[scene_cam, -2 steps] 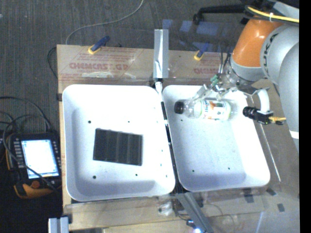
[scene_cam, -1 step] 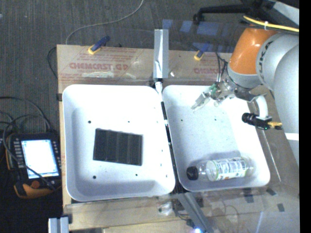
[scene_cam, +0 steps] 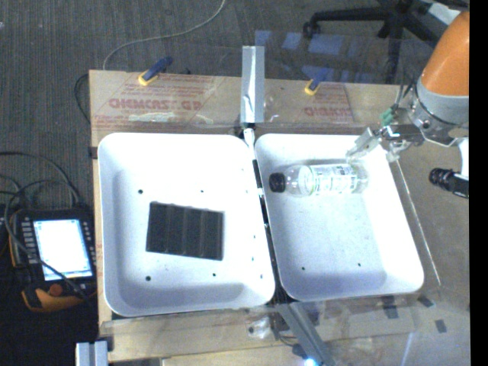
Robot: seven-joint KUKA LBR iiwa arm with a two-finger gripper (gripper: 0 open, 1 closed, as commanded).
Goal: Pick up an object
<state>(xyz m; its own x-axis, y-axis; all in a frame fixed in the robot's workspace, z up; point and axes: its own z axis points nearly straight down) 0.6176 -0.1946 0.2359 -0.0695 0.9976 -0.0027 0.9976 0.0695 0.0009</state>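
A clear plastic bottle (scene_cam: 320, 181) with a dark cap lies on its side in the upper part of the right bin (scene_cam: 343, 280), cap pointing toward the divide between the bins. It is judged light, thin-walled and apparently empty, so it is likely to roll and to dent or slip under a hard squeeze; the barrel, taken across its width near the middle, is judged the best hold. The hand (scene_cam: 366, 145) hangs over the bin's upper right corner, just beside the bottle's base end, and whether it is wide or narrow cannot be told; nothing is seen held in it. A flat dark pad (scene_cam: 185, 230) lies in the left bin (scene_cam: 122, 280), well apart. The near bin wall is judged the only hindrance.
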